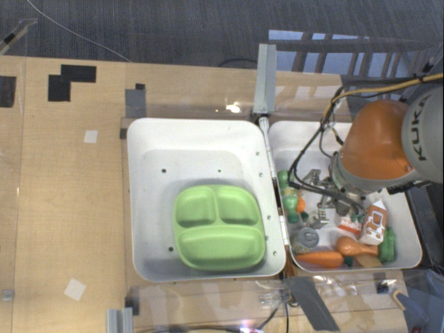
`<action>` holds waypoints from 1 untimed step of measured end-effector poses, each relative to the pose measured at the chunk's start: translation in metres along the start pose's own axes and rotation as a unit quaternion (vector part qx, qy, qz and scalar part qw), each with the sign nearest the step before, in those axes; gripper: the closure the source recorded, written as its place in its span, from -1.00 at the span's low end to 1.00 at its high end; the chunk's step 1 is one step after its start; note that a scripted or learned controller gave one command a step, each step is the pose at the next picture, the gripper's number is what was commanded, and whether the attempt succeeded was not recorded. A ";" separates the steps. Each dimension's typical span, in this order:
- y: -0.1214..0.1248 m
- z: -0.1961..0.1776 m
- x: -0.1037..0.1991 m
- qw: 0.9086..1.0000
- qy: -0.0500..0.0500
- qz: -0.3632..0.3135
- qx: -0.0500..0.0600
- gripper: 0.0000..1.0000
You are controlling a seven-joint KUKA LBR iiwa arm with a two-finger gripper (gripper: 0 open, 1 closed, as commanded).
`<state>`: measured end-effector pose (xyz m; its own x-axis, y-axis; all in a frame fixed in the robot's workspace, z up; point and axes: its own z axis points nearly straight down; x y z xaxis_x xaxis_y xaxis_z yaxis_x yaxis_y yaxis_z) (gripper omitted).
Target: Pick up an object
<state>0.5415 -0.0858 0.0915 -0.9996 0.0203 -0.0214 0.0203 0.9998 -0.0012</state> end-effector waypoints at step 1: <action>-0.026 0.001 -0.022 0.999 0.001 -0.037 -0.001 -1.00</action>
<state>0.5625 -0.1122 0.0909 -0.9984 -0.0535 -0.0187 -0.0535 0.9986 -0.0016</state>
